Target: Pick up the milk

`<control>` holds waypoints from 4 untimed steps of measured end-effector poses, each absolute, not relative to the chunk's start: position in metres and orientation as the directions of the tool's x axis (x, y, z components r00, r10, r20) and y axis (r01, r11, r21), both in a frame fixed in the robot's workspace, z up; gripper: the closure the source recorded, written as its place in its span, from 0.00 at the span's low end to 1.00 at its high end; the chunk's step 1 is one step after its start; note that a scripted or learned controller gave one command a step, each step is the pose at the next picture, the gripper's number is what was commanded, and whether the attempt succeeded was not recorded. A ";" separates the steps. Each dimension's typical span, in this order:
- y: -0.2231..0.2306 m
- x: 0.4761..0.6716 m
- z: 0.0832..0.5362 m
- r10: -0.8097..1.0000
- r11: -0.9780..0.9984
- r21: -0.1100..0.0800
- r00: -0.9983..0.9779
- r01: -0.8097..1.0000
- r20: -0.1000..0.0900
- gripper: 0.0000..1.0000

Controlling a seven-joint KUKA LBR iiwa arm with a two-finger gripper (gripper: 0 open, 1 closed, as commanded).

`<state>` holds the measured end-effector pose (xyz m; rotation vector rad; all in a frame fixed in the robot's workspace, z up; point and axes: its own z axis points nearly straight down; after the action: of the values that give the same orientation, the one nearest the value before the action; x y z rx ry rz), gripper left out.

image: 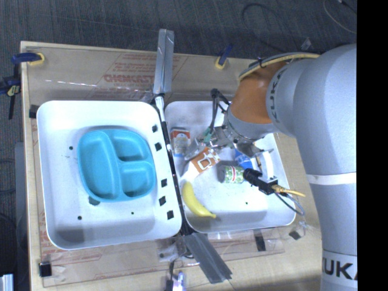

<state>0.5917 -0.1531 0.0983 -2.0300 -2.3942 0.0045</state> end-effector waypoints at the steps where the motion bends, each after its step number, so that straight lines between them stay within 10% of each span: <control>1: -0.154 0.592 0.104 0.986 0.165 -0.008 -0.165 0.986 0.000 1.00; 2: -0.154 0.592 0.104 0.986 0.165 -0.008 -0.165 0.986 -0.001 0.00; 3: -0.142 0.541 0.089 1.000 0.014 -0.006 -0.014 1.000 0.001 0.00; 4: -0.141 0.543 0.096 1.000 0.018 -0.007 -0.018 1.000 0.000 1.00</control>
<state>0.5427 -0.1413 0.0965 -2.1976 -2.2378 0.0077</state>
